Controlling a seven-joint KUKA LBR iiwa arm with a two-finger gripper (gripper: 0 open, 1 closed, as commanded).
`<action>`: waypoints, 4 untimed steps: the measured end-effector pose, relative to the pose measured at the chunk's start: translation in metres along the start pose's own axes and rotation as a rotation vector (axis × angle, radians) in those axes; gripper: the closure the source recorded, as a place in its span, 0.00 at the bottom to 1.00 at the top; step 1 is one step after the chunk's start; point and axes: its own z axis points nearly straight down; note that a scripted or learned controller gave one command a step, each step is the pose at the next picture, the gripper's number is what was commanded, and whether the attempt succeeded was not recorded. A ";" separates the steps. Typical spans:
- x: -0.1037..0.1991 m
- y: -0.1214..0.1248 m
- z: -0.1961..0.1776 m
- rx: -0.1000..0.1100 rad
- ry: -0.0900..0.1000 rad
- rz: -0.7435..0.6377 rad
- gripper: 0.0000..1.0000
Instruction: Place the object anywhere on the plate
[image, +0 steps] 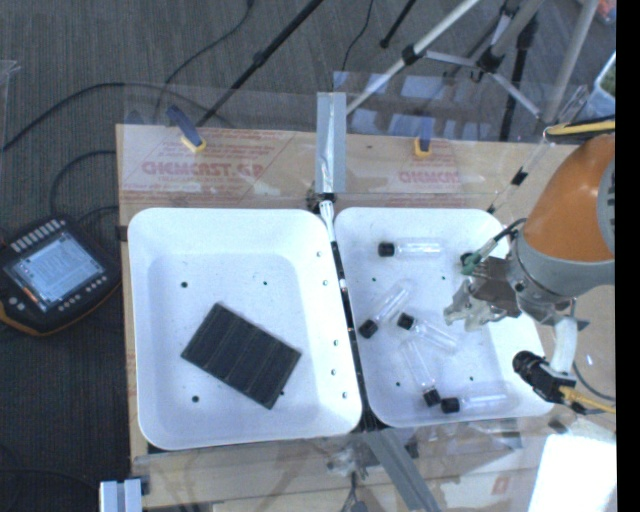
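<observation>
A dark ridged rectangular plate (241, 355) lies flat and at a slant in the left bin (160, 240). Several clear vials with black caps lie scattered in the right bin (465, 222): one near the back (412, 247), one near the bin's left side (388, 303), one in the middle (428, 332), and others toward the front (420, 368). My gripper (468, 308) hangs over the right side of the right bin, just right of the middle vial. Nothing can be made out in its grasp.
The grey arm with its orange band (570, 215) reaches in from the right over the right bin's edge. A metal post (330, 140) stands behind the joint between the bins. A teach pendant (50, 272) lies on the floor at left.
</observation>
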 end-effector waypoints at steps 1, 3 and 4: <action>0.061 0.053 0.029 0.000 -0.003 -0.308 1.00; 0.177 0.099 0.029 -0.003 -0.002 -0.915 1.00; 0.239 0.109 0.009 -0.004 -0.003 -0.889 1.00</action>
